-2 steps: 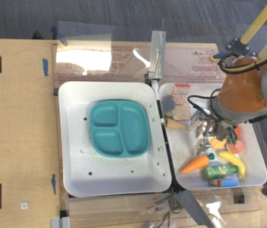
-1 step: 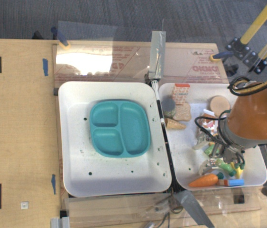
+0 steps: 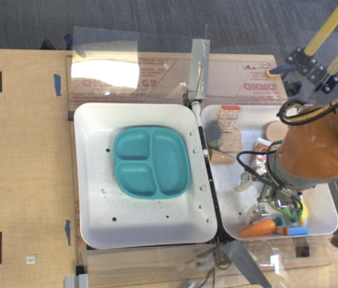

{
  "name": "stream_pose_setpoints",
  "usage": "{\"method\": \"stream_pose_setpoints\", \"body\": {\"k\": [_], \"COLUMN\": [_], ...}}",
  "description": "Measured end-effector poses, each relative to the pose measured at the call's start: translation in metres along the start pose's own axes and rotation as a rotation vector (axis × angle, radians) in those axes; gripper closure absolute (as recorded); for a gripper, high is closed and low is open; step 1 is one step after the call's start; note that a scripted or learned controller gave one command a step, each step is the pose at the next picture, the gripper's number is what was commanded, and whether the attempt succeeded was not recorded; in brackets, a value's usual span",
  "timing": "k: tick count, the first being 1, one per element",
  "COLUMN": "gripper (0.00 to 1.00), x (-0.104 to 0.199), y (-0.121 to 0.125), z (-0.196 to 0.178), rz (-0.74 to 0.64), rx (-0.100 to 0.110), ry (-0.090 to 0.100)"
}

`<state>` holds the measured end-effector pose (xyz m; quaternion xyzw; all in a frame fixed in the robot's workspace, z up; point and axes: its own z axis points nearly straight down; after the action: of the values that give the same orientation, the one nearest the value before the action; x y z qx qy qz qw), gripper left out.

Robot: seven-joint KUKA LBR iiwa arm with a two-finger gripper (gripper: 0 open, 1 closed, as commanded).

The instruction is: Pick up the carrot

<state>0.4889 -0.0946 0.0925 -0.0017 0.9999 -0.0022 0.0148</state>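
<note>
An orange carrot [image 3: 257, 227] lies near the front edge of the right bin [image 3: 235, 221], pointing left. My gripper [image 3: 269, 207] hangs low over the bin just above and to the right of the carrot, among small toys. Its fingers are tangled with the clutter, so their state is unclear. Nothing shows lifted between them. The orange wrist band [image 3: 311, 152] fills the space above the gripper.
A teal divided plate [image 3: 152, 161] sits in the left bin [image 3: 96, 209]. The right bin also holds a small carton [image 3: 229, 119], a tan block [image 3: 232, 140], a pale round piece [image 3: 273, 129] and green, yellow and blue toys [image 3: 293, 218] beside the carrot.
</note>
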Motion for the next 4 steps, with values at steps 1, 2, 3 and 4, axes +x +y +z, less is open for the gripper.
{"method": "stream_pose_setpoints", "body": {"k": [1, 2, 3, 4], "gripper": [0.0, 1.0, 1.0, 1.0], "x": [-0.046, -0.05, -0.031, -0.02], "y": [-0.024, -0.022, -0.011, -0.077], "z": [0.004, -0.009, 0.002, 0.003], "rz": [-0.871, -0.869, -0.674, -1.112], "rx": [-0.013, -0.01, -0.004, -0.01], "ry": [0.012, -0.001, 0.011, 0.008]}}
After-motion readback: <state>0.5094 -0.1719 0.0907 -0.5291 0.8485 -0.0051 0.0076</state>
